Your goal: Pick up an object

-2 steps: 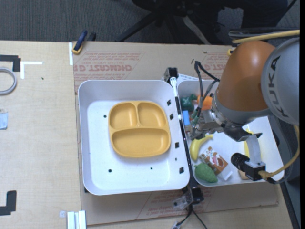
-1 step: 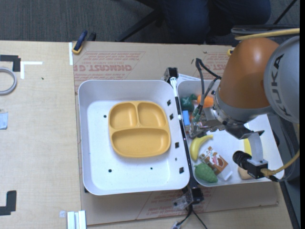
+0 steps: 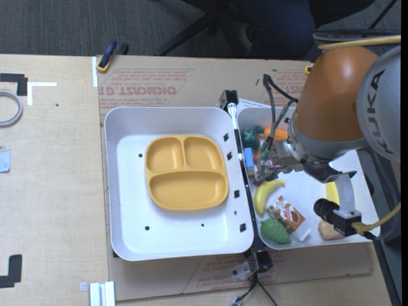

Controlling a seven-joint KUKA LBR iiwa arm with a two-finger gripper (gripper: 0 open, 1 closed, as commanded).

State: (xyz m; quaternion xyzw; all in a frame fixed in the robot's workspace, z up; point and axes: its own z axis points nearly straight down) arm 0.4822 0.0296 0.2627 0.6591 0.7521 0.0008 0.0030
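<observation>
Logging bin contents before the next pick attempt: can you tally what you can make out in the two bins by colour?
Yellow: 2, the divided plate in the left bin and the banana in the right bin.
Green: 1, the leafy vegetable.
Brown and white: 1, the snack packet.
Tan: 1, the rounded piece.
Total: 5. More items sit under the arm, too hidden to count.
</observation>
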